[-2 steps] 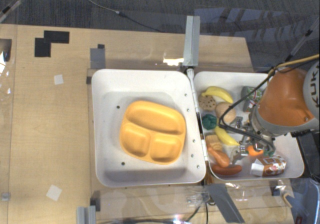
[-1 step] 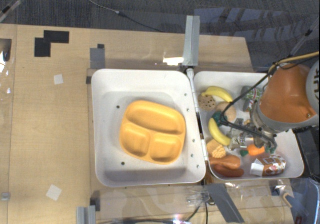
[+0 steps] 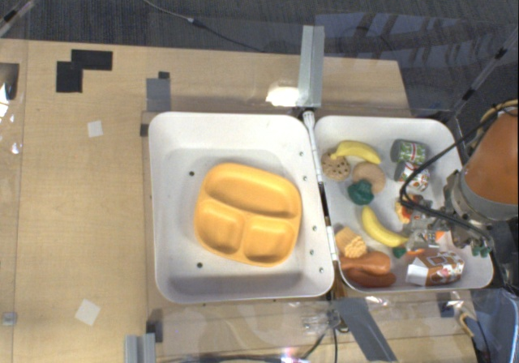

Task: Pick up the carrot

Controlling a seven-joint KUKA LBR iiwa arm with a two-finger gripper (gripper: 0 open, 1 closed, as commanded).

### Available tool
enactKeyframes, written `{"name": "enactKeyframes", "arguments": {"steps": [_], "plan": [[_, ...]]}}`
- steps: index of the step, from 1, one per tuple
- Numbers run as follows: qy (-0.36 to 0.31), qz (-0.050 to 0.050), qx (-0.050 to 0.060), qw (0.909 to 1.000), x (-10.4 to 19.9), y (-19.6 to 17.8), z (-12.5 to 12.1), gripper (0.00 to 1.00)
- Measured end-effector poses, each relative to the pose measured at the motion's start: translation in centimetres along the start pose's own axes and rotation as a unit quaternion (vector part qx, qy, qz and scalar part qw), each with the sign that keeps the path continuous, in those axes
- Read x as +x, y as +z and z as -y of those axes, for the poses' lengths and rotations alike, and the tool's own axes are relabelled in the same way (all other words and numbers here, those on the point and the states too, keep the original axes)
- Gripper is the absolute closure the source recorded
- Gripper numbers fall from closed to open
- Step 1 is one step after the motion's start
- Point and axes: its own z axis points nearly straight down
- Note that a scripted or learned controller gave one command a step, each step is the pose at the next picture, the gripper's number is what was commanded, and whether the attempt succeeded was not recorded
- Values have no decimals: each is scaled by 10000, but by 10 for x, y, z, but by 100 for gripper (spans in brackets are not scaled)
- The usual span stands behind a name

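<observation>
The fingers sit low in the right bin, but I cannot tell if they are apart or closed. The carrot seems to peek out at their 10 o'clock. This looks like the grabbing step. Next, squeeze it and lift.

A yellow divided tray sits in the left white bin at the frame's centre. In the right bin, two bananas lie near a cookie, a green can, a hot dog and a wrapped package.
</observation>
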Motion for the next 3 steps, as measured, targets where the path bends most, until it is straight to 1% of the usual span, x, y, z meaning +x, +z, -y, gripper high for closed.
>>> {"name": "enactKeyframes", "arguments": {"steps": [1, 2, 3], "plan": [[-104, -8, -23, 9999, 3, 0, -48, 100], [-1801, 16, -19, 9836, 1, -64, -93, 100], [-3372, 20, -11, 9414, -107, -114, -28, 100]]}}
